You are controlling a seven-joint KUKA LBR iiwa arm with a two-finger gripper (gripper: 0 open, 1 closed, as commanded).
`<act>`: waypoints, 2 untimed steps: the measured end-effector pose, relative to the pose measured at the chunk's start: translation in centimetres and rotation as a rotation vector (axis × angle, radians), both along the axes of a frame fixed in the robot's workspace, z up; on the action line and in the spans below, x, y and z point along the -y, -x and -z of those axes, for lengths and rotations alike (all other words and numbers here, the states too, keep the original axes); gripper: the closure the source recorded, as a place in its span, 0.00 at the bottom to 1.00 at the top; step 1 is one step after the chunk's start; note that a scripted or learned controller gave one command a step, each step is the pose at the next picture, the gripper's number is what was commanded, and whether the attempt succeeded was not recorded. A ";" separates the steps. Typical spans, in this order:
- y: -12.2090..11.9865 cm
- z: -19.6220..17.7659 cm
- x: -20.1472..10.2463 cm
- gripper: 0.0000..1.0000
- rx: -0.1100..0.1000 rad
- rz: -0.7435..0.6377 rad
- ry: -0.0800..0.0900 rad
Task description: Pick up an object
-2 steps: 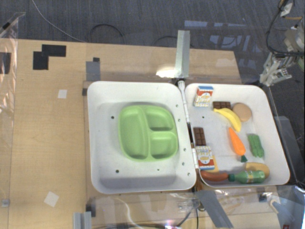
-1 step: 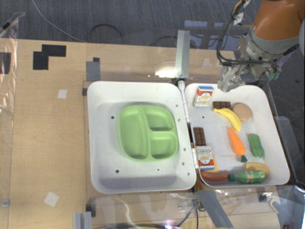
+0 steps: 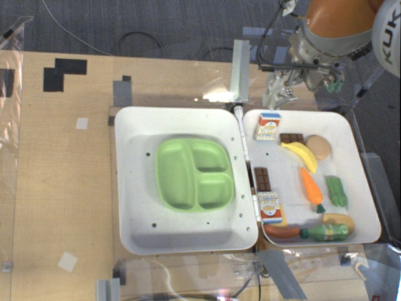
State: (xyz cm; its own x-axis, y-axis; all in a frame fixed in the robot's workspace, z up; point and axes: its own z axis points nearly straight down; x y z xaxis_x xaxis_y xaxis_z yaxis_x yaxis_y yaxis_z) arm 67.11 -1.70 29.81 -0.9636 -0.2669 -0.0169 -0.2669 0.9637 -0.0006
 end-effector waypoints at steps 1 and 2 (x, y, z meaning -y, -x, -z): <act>0.1 0.6 2.2 1.00 -0.003 -0.214 0.006; 0.3 -1.8 7.8 1.00 -0.002 -0.390 0.010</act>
